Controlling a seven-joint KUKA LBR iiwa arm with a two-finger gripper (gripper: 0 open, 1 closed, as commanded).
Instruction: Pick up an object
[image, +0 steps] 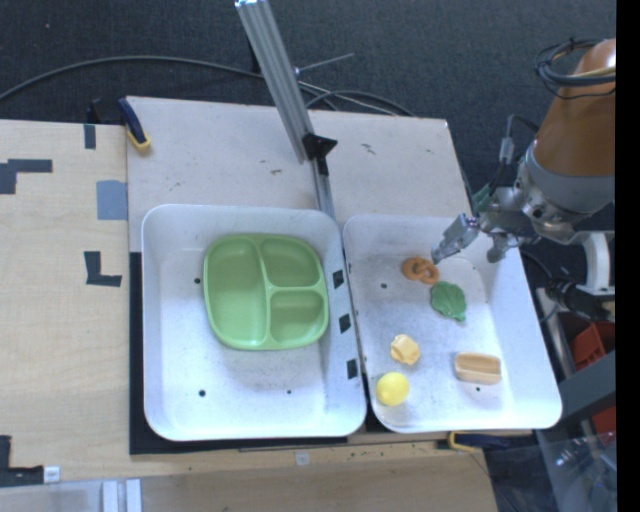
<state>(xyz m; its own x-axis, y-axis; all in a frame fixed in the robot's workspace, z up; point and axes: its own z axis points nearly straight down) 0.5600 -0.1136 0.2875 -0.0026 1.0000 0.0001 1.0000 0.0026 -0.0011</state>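
Here the left bin (160, 330) holds a green tray (266, 291); finger state unclear.

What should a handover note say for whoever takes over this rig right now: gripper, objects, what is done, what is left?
Gripper: over the right bin's upper part, just above and right of the pretzel, with nothing seen between its fingers.
Right bin: pretzel at the top, green leaf below it, yellow chunk, yellow ball, bread roll at lower right.
Left bin: a green divided plate.
Done: nothing picked up.
Left: grasp and lift one object; the pretzel looks nearest.
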